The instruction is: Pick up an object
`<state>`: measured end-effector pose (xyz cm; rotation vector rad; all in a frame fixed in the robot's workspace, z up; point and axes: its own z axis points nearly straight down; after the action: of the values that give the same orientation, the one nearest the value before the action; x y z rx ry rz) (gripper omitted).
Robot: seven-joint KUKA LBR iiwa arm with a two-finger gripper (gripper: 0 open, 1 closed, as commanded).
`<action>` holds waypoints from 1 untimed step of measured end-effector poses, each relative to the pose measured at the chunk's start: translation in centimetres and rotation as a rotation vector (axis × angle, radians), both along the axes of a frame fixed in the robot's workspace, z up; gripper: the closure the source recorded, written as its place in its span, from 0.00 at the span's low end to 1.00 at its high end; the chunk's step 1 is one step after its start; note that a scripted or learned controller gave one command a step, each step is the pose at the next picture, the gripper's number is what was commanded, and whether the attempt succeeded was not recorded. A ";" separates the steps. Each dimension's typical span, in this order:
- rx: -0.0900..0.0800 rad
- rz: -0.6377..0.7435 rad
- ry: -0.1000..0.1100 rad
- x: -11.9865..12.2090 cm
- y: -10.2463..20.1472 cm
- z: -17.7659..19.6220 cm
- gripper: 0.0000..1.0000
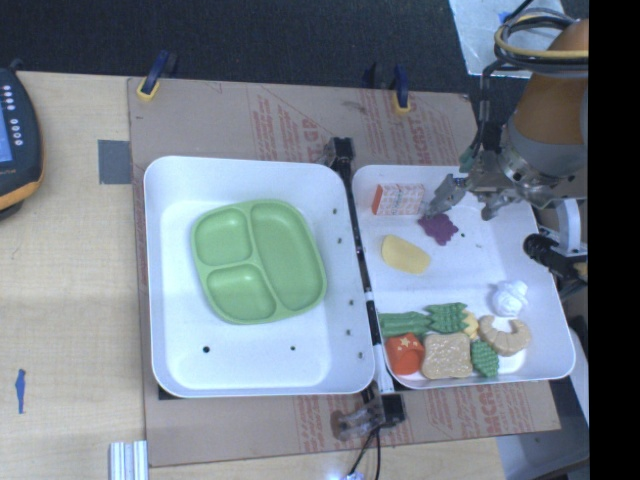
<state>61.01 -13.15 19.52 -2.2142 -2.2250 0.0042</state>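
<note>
My gripper [463,211] hangs over the back part of the right bin [545,373], its two fingers spread open with nothing between them. Its left fingertip [440,204] is just above a small purple object [439,230]; I cannot tell whether they touch. A red and white packet [400,200] lies to the left of the gripper. In front of the purple object lies a pale yellow piece [405,255]. Along the bin's front edge lie green vegetable pieces [425,320], a red tomato piece [403,354], a bread slice [447,357], a tan ring-shaped piece [506,336] and a small white object [510,296].
The left bin [180,368] holds a green divided plate [260,261]. A black clamp strip [357,258] runs between the two bins. A handheld pendant [15,138] lies at the far left of the bench. Clips [401,96] hold the cardboard underlay at the back.
</note>
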 end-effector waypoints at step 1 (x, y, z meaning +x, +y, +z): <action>-0.001 -0.001 0.005 1.5 -2.9 -9.4 0.00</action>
<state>62.49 -16.08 10.10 -2.2131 -2.2222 0.0112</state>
